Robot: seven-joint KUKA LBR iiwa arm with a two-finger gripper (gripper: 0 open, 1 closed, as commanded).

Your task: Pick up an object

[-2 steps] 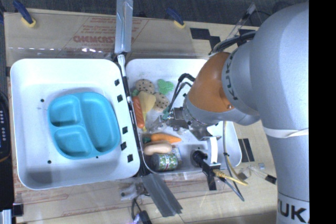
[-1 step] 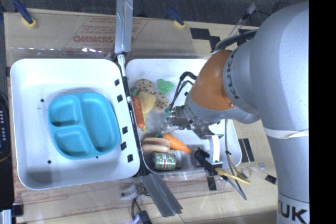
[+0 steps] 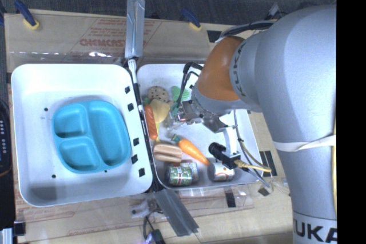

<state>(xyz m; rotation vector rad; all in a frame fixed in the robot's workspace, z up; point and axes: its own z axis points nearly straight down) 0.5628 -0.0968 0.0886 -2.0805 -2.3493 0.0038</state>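
Although the hand [image 3: 184, 114] hung low inside the right bin [image 3: 167, 71], under the orange band of the arm [image 3: 297, 83], I could not tell whether it was apart or together, and nothing showed clamped in it. Just beside its left edge lay a yellow lump [image 3: 160, 110], touching or nearly touching a red sausage [image 3: 150, 122] that ran along the bin's left wall. Just below the hand lay a carrot [image 3: 192, 150], slanted, its green top toward the hand. Left of the carrot sat a bun [image 3: 166, 152]. Below both, a green can [image 3: 182, 174] lay by the near wall, with a 2nd can [image 3: 221, 173] to its right. Above the lump sat a speckled cookie [image 3: 157, 92] and a small green piece [image 3: 176, 91]. The left bin [image 3: 23, 123] held 1 blue tray [image 3: 91, 135] with 3 compartments, well apart from the hand. By my reading the task stood at the reach. The hand was down among the things, but no grasp or lift showed. Closing on 1 thing, likely the lump or carrot, and raising it were left.
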